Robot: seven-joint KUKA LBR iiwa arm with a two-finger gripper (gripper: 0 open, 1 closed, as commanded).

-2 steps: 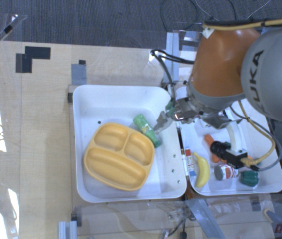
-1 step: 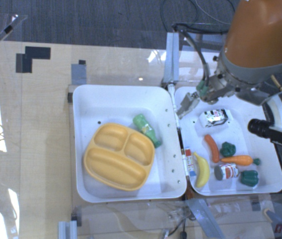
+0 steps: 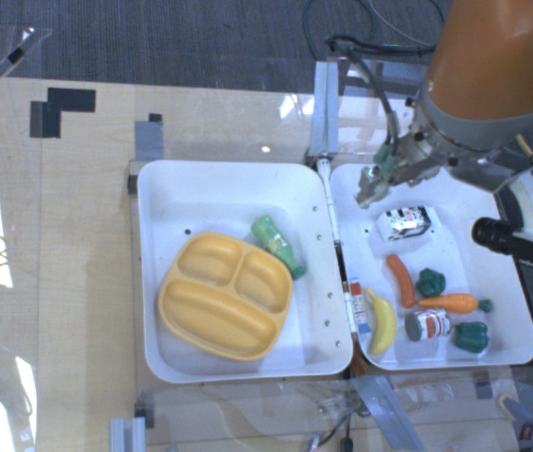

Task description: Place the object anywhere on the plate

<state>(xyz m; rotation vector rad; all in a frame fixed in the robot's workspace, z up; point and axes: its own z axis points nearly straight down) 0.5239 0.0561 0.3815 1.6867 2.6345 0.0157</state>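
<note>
A yellow plate [image 3: 224, 295] with three compartments lies in the left bin [image 3: 172, 196]. A green bottle-like object [image 3: 277, 243] rests on the bin floor, touching the plate's upper right rim. My gripper [image 3: 372, 185] hangs over the back left corner of the right bin [image 3: 516, 347], just above and left of a small white-and-black packet [image 3: 408, 222]. I see nothing in the gripper. The arm's orange band fills the top right and hides the bin's back right.
The right bin holds a red sausage [image 3: 399, 279], a banana [image 3: 379, 320], a carrot [image 3: 447, 302], a small can [image 3: 427, 326], two dark green vegetables [image 3: 471, 337] and a thin tube [image 3: 356, 305] by the divider. Cables loop behind the bins.
</note>
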